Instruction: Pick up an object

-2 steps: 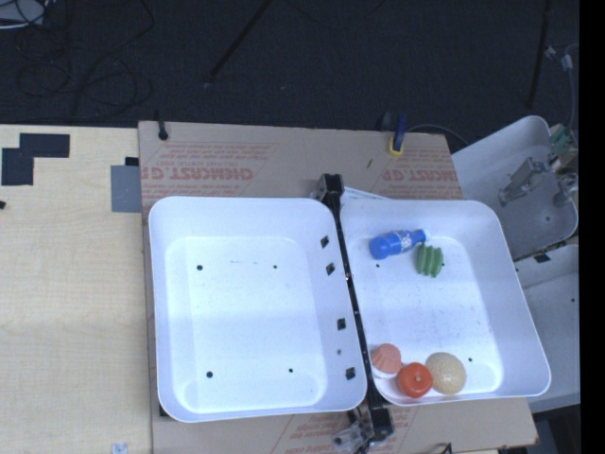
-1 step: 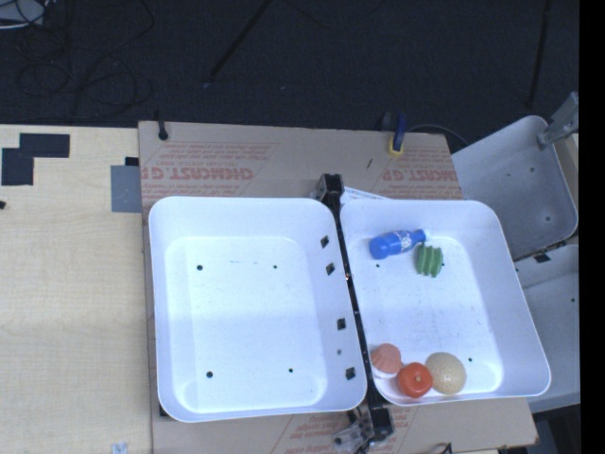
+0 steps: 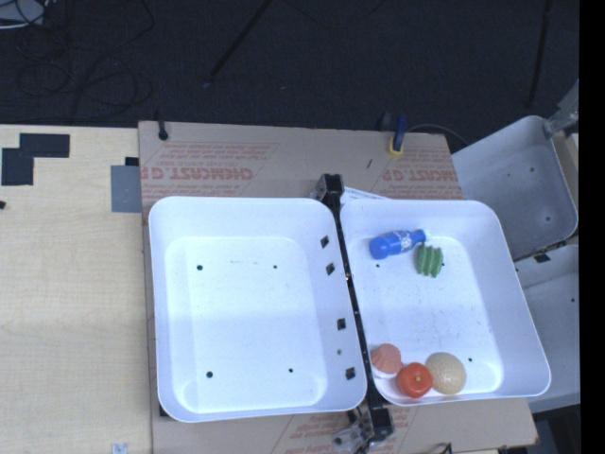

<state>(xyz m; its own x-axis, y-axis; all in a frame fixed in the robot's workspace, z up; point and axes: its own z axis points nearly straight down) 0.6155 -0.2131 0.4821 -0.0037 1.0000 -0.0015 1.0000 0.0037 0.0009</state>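
Note:
The right bin (image 3: 492,282) holds several small objects. A blue bottle (image 3: 396,243) lies on its side near the bin's back, with a small green ridged piece (image 3: 430,260) just to its right. At the front edge sit a pink round object (image 3: 386,357), a red tomato-like ball (image 3: 414,379) and a beige ball (image 3: 446,373), close together.
The left bin (image 3: 165,282) stands beside the right one, with a black divider clip strip (image 3: 342,291) between them. Both rest on a cardboard sheet (image 3: 255,159). A grey metal plate (image 3: 525,173) lies at the right.

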